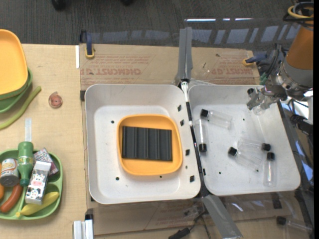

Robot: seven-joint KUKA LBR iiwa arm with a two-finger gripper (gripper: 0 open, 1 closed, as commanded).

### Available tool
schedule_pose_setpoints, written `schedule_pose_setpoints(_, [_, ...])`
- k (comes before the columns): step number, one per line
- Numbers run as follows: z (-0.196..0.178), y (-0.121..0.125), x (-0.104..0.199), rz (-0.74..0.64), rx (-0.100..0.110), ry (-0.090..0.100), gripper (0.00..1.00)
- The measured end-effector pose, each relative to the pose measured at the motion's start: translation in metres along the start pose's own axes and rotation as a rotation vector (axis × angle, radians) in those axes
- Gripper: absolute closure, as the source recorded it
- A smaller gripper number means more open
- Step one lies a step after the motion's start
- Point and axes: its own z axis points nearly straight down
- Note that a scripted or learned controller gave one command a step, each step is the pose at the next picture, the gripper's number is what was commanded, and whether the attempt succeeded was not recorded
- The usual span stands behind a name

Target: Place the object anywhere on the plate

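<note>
Arm hovering over the right bin, plate waiting in the left bin

At the lower left of the frame a green tray (50,203) of toy food is sitting on the counter (50,128); right of centre, clear tubes (247,154) with black caps are lying scattered in the right bin (279,183), another tube (215,117) lying nearer its upper left. The orange plate (147,168) with its dark ribbed insert is resting in the middle of the left bin (99,148). At the upper right the jaws (259,102) are hanging over the right bin's far corner; whether they are gripping anything I cannot tell.
</note>
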Motion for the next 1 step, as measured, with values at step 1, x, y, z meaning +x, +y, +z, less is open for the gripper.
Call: schedule_pose_setpoints(1, [-0.0470,0.0427,0.0335,-0.132,-0.002,-0.001,1.00])
